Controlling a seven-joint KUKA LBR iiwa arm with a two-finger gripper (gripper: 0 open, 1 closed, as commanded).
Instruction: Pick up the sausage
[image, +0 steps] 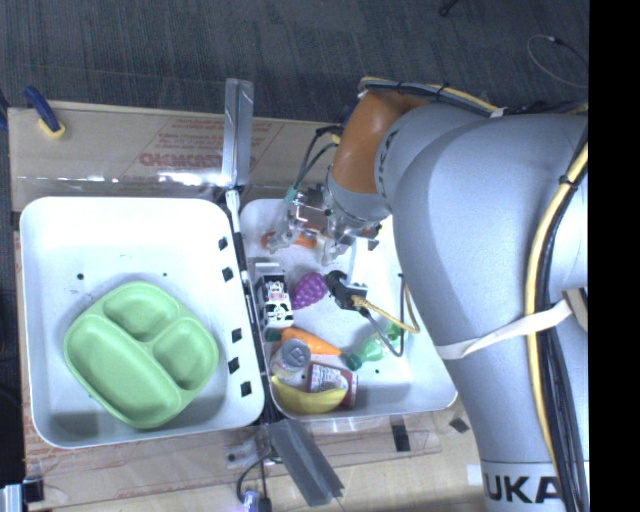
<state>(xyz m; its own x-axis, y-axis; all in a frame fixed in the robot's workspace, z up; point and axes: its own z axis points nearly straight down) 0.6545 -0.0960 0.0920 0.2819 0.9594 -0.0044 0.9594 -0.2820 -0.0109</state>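
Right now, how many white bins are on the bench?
2. The left bin holds a green divided plate. The right bin holds small items, and the arm covers part of it.

I am looking down on the bench (120, 135), which is showing a brown cardboard-like surface with faint red print toward eleven o'clock. Two shallow white bins are sitting directly on it, side by side and touching along their inner walls. The left bin (60, 225) is lying toward nine o'clock, and the right bin (425, 385) is lying toward four o'clock from it, partly hidden under my own arm. A grey metal bracket (238, 135) is standing at twelve o'clock of the seam between them, and another grey bracket (305, 460) is resting at six o'clock of that seam. A small blue and yellow clamp (42, 110) is gripping the bench's far left corner.
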